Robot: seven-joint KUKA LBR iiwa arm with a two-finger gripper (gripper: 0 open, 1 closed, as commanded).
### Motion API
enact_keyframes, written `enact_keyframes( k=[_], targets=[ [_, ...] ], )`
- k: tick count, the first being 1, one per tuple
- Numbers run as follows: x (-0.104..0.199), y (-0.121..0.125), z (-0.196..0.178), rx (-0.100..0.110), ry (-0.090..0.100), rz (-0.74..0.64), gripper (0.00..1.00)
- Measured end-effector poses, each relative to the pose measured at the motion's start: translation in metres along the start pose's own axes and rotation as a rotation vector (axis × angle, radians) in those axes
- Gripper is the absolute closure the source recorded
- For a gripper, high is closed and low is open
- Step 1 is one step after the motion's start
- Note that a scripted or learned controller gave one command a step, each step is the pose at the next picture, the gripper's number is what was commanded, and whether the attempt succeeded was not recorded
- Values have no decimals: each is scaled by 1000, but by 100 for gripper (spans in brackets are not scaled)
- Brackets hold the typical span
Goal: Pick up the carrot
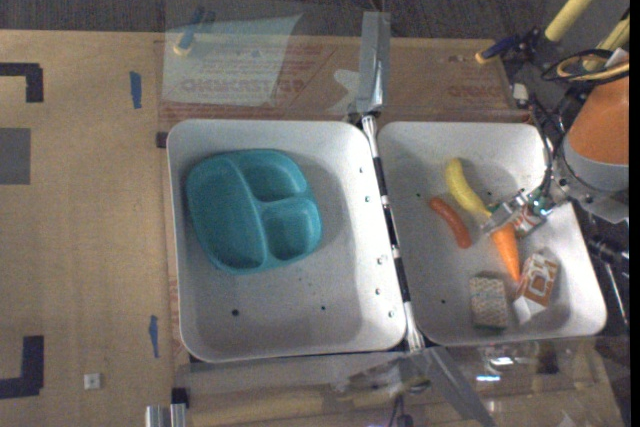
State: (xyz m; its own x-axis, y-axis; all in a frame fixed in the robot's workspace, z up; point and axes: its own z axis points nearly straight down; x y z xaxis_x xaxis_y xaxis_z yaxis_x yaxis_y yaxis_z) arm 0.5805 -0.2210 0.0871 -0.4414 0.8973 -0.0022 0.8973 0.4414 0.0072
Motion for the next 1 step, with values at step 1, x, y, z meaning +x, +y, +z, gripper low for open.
enact_keyframes(
  k=[1],
  targets=[
    [-2, 0, -8, -3, 0, 4, 100]
  ],
)
